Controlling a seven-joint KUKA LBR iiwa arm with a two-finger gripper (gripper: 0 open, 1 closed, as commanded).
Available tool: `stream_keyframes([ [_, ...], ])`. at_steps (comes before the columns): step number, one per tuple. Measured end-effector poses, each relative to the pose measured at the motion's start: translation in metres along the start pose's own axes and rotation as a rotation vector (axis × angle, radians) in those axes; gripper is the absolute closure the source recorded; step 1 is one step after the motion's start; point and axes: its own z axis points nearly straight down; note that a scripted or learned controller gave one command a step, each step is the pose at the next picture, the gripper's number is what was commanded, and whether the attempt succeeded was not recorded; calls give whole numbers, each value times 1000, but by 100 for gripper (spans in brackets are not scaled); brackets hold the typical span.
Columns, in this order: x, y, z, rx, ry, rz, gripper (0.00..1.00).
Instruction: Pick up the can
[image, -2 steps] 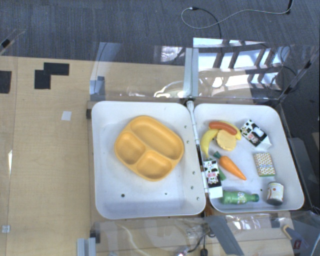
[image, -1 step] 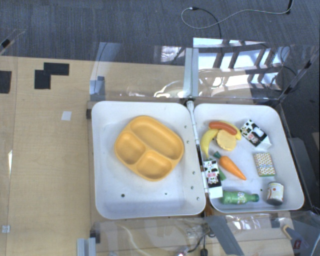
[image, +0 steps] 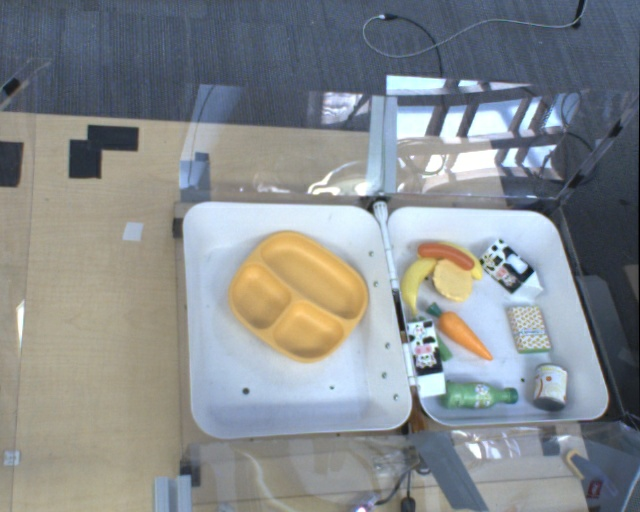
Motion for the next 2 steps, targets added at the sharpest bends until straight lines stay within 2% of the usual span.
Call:
stream_keyframes([
  [1, 2, 0, -11, -3, 2, -7, 100],
  [2, 2, 0, -11, -3, 2, -7, 0],
])
